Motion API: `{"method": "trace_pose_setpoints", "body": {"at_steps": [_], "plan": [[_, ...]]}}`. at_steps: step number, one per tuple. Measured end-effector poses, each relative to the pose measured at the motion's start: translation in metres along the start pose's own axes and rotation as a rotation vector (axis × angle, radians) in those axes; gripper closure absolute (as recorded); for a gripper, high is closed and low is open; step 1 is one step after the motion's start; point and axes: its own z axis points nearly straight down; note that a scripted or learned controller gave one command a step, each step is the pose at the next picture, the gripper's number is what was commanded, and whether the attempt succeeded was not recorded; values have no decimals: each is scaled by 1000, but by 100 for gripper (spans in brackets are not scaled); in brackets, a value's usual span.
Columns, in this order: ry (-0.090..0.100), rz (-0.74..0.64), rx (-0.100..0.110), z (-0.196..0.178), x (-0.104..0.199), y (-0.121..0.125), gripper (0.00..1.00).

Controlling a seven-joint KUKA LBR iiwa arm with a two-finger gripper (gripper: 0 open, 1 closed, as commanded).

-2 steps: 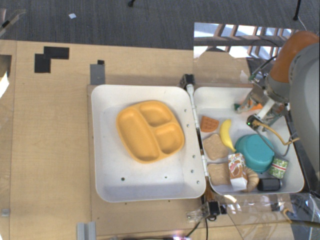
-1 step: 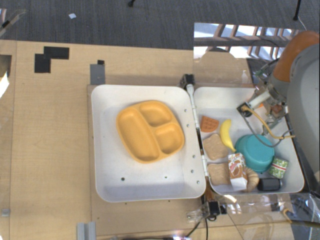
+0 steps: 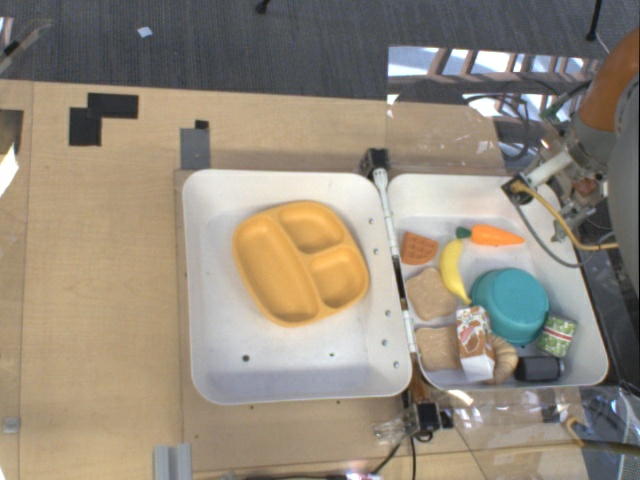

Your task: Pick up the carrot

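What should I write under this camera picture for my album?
Carrot lies beside the banana in the right bin.

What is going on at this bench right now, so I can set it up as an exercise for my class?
A grey robot arm with an orange band reaches in from the right, above the far right corner of the right bin. It is meant to pick up the carrot, which lies untouched near the back of that bin, beside a banana and a teal bowl. The left bin holds a yellow divided plate. Nothing is being held yet.
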Motion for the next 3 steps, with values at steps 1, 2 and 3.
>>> {"method": "trace_pose_setpoints", "body": {"at_steps": [1, 2, 3], "plan": [[-11, 140, 9, 27, -66, -34, 0], [-1, 112, -4, 66, -42, -105, 0], [-6, 181, 5, 77, 16, -55, 0]]}}
